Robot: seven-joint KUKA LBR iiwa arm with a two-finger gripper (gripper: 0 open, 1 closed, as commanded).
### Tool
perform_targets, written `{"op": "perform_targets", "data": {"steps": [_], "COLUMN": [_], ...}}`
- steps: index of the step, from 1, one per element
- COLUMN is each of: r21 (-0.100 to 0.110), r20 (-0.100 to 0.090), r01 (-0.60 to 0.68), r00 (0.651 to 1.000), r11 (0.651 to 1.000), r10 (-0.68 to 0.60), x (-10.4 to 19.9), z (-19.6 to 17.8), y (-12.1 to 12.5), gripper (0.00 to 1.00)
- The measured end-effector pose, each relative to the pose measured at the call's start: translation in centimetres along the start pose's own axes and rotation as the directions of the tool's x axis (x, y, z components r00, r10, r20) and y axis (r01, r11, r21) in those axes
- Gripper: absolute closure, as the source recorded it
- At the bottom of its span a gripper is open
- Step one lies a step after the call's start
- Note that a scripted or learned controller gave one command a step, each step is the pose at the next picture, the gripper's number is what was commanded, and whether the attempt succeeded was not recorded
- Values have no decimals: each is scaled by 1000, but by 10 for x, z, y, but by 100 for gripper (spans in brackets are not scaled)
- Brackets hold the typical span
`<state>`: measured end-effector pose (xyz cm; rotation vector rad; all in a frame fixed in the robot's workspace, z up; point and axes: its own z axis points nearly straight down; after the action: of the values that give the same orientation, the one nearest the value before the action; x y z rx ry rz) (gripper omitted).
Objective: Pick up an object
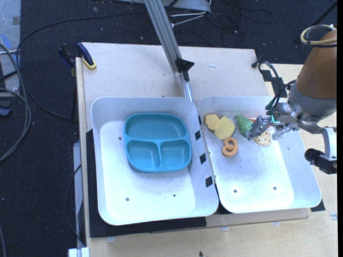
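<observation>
**Objects clustered in right bin, gripper above cracker**

Objects for picking lie at the far end of the right bin [278,197]: two yellow pieces [221,126], an orange ring [230,147], a green item [245,125] and a pale speckled cracker [263,138]. The gripper [264,126] sits low just over the cracker beside the green item; finger state cannot be determined. The left bin [107,197] holds a blue divided tray [158,142].

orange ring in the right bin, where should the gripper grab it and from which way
Judging by its pose, come straight down on the orange ring, which seems to lie flat, and pinch its lower rim, on the bare-floor side of the right bin. The yellow pieces crowd its upper edge.
</observation>
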<state>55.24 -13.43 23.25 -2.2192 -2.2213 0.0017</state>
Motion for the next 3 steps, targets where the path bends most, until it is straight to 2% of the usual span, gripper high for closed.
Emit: {"op": "perform_targets", "data": {"steps": [1,2,3], "r21": [-2,1,4], "r20": [0,0,0], "r01": [0,-2,-2], "r00": [1000,1000,1000], "r11": [1000,1000,1000], "r10": [0,2,2], "x": [0,0,-6], "z": [-1,43,103], "y": [0,4,9], "gripper": [0,0,0]}}
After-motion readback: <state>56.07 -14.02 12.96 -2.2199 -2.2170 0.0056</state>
